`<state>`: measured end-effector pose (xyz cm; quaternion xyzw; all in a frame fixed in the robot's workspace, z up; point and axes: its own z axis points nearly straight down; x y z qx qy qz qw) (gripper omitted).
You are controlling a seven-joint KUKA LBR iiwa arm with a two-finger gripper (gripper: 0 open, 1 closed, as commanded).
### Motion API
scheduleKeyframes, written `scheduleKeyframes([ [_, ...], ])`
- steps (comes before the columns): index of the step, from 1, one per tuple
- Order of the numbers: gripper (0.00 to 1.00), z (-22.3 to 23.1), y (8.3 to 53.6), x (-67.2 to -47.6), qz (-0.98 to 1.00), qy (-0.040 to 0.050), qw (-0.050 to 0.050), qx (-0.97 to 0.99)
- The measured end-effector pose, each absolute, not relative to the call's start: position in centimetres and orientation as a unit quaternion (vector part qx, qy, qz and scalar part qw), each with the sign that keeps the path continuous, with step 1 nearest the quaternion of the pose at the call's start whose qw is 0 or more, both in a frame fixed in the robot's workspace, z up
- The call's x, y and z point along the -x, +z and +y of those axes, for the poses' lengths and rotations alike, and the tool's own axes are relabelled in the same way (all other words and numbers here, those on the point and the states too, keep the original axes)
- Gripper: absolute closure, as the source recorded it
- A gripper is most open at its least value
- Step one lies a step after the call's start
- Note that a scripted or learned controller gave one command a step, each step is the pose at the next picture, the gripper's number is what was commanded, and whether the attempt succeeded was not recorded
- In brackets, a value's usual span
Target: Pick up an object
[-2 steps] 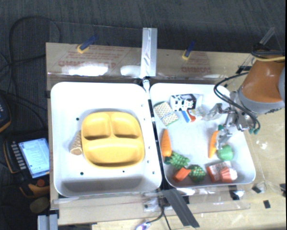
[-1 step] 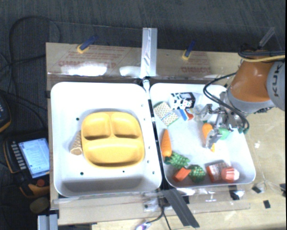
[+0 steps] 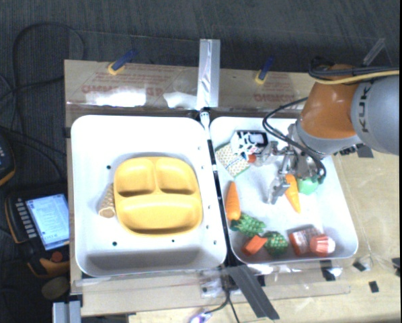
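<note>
The hand [image 3: 286,180] hangs low over the middle of the right bin [image 3: 349,210], and a small orange carrot [image 3: 293,194] with a green top sits pinched between its fingers, pointing toward the bin's near edge. A larger carrot [image 3: 232,200] lies along that bin's left wall, with leafy green pieces [image 3: 248,224] and a red-and-white packet [image 3: 310,241] along the near edge. The left bin [image 3: 93,133] holds a yellow divided tray [image 3: 158,194] at its centre.

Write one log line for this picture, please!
arm: over right bin | gripper: low, beside orange carrot | yellow tray: left bin
</note>
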<state>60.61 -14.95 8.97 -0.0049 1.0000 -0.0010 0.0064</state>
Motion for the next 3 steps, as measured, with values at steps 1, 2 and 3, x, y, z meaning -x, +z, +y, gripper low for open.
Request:
scheduleKeyframes([
  [1, 0.00, -13.5, 9.0, -57.9, 1.000, -0.0012, 0.007, -0.018],
  [2, 0.00, -14.9, 9.1, -53.2, 0.995, -0.0002, 0.009, -0.103],
  [3, 0.00, -13.6, 9.0, -59.6, 0.996, -0.0009, 0.008, -0.094],
])
